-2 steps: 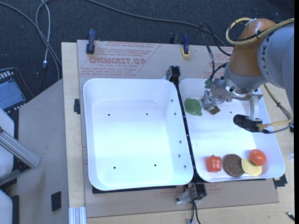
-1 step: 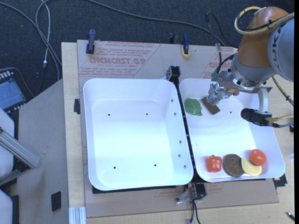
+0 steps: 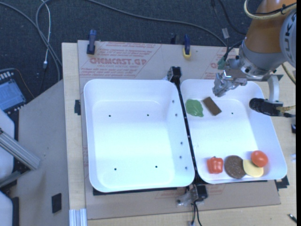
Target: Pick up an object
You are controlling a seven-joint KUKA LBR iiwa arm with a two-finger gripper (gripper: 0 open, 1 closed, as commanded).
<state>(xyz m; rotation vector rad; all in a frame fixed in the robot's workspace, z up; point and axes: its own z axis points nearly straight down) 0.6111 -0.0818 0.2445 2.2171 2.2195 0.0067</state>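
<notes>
Lying in the right bin [image 3: 263, 126], near its far left part: a green leaf-shaped piece [image 3: 194, 108] and, just beside it on the right, a small brown block [image 3: 212, 106], tilted, apart from the green piece or barely touching, hard to tell. Along the near edge of the same bin, in a row from left to right: a red pepper-like piece [image 3: 215, 165], a round brown disc [image 3: 234, 166], a yellow piece [image 3: 254, 169] partly under a red-orange tomato-like ball [image 3: 259, 158]; disc, yellow piece and ball touching each other. Hanging above the far edge of the right bin, just behind and to the right of the brown block: the end effector [image 3: 221, 90], grey, pointing down, with nothing seen between its tips; open or closed, cannot tell from this angle. Above it, the grey wrist and the orange band of the arm [image 3: 270, 27], entering from the right. On the left, touching the right bin along the middle: the left bin [image 3: 94, 126], white. Under both bins: a cardboard sheet [image 3: 127, 60] with red print, fixed by a blue clamp [image 3: 91, 40] and a yellow clamp [image 3: 187, 48] on the wooden worktop [image 3: 70, 126]. Around the worktop: dark carpet with cables [image 3: 47, 13].
</notes>
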